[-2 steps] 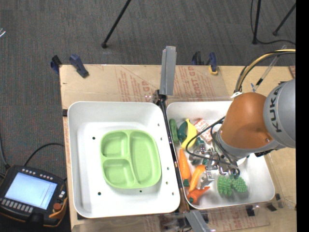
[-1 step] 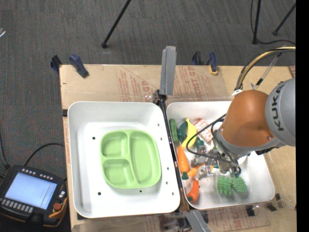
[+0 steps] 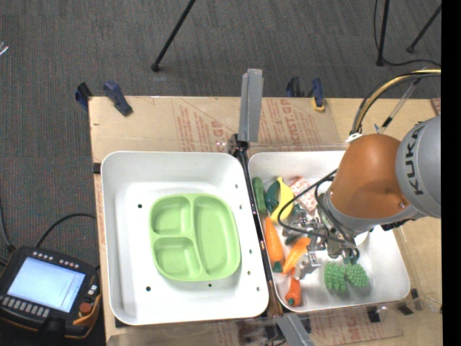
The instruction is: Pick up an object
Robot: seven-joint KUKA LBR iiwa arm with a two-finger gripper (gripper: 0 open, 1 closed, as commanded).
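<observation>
The right bin (image 3: pixel 389 280) holds several toy foods: an orange carrot (image 3: pixel 273 241), a second orange piece (image 3: pixel 296 254), a small orange-red one (image 3: pixel 293 292), a yellow banana-like piece (image 3: pixel 284 197), a dark green piece (image 3: pixel 258 191) and a knobbly green toy (image 3: pixel 346 277). My gripper (image 3: pixel 322 254) hangs low over the middle of this bin, between the orange pieces and the knobbly green toy. The arm's orange band (image 3: pixel 367 182) and wrist cover the bin's centre.
The left bin (image 3: pixel 115 193) holds a light green divided plate (image 3: pixel 194 236). A grey upright post (image 3: pixel 250 114) stands behind the wall between the bins. A teach pendant (image 3: pixel 47 287) lies at the lower left, off the bench. Tripod legs stand on the carpet behind.
</observation>
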